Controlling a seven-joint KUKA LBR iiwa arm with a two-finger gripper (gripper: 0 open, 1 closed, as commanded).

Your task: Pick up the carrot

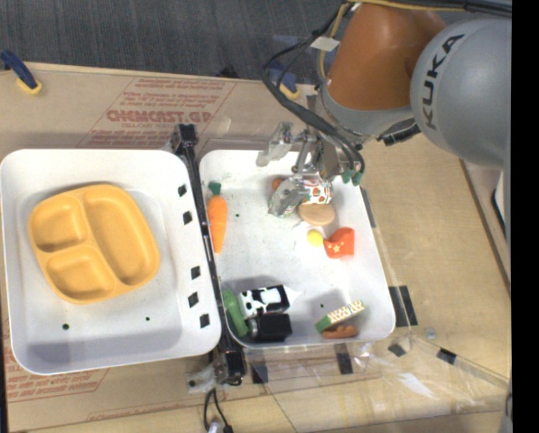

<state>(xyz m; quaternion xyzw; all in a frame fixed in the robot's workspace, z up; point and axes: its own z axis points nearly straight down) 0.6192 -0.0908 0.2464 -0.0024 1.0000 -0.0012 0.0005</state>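
Start at your gripper (287, 197): it hangs low over the upper middle of the right bin (377, 278), and you cannot tell from this angle whether it is clenched or released; nothing shows between its tips. Touching or just beside it, on the arm's side, sit a tan round biscuit (318, 214), a small yellow piece (315, 236) and a red strawberry (339, 243); a careless descent here could catch one of those instead. The carrot (217, 221) lies away from the arm, well apart from the gripper, lengthwise against the bin's far wall with its green top pointing up the frame; that wall is your risk, since a fingertip could strike the rim or the divider and push the carrot aside. Beyond it lies the left bin (16, 242) with a yellow tray (93, 242).
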